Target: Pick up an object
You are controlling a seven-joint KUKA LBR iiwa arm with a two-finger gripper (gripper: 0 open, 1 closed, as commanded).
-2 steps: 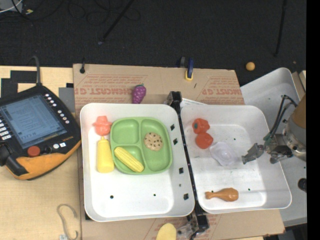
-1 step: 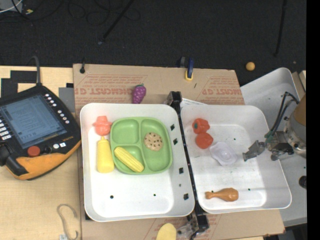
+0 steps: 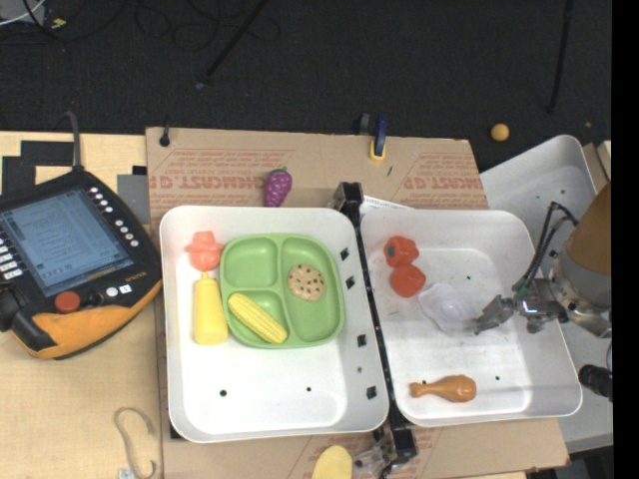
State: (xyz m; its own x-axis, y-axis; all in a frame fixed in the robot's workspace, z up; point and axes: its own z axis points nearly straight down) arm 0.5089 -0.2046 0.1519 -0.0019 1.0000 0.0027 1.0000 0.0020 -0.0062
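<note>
Clear plastic cup [image 3: 446,308] lies just left of the gripper [image 3: 488,318]; whether the pincer is spread cannot be told.

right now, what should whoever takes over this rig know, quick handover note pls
Gripper: low in the right bin, near its right side; nothing visible between its fingers, and whether they are open or shut is unclear.
Right bin: a red toy near the top left, a clear plastic piece just left of the gripper, a chicken drumstick near the front.
Left bin: a green divided plate with a cookie and a corn cob, a yellow bottle beside it.
Done: nothing lifted.
Left: grasp one object and raise it.
</note>
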